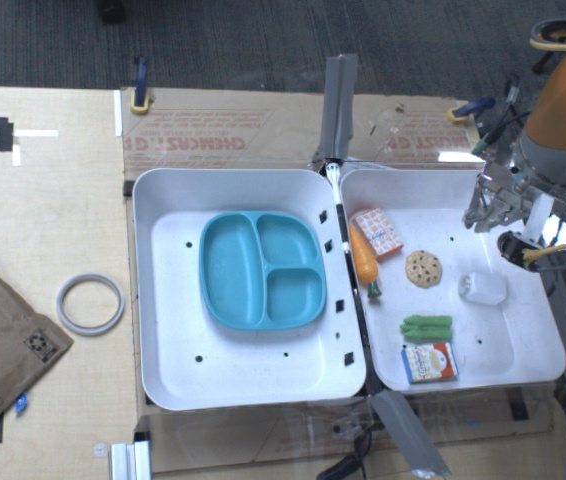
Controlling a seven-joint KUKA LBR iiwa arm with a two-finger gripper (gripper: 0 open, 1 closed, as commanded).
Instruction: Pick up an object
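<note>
The gripper (pixel 490 211) hangs at the top right of the right bin (pixel 523 368), w/ nothing seen in it. Can't tell if it's open or shut.

Things to pick, all in the right bin: a white cup (pixel 484 287) nearest the gripper, a cookie (pixel 423 268) just left of it, a carrot (pixel 364 258) by the left wall touching a red box (pixel 376 233), a green toy (pixel 426 326) and a small pack (pixel 429 362) below.

The cup looks light & stiff but smooth, so prob slippery; grab it across the sides. The cookie is flat, hard to pinch. The carrot is long; hold it mid-way.

The left bin (pixel 163 368) has a blue tray (pixel 263 268).
</note>
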